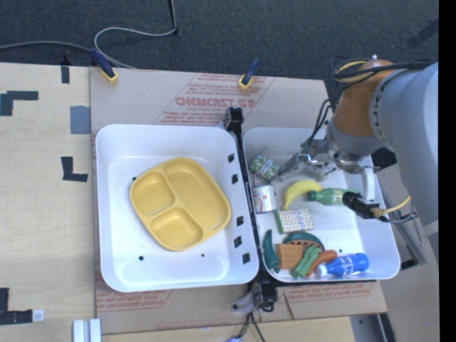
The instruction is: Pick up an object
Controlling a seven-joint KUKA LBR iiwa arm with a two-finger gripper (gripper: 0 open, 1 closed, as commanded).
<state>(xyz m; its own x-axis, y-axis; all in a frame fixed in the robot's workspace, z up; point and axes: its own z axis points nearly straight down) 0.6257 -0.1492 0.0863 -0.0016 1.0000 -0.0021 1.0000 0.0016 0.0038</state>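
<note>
Two shallow white bins sat side by side on the tabletop (43, 191). The left bin (114, 262) held one yellow three-compartment plastic tray (179, 202), with open floor along its edges. The right bin (385, 251) was crowded along its left and lower edges. One yellow plastic banana (301, 189) lay just below-left of the hand (303, 161), not gripped; finger spacing: cannot tell.

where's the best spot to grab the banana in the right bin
Probably the middle of the banana, coming straight down with the fingers across its narrow width. It lies flat, curved, and its upper side is bare bin floor, while the green bottle sits close at its right end.
</note>
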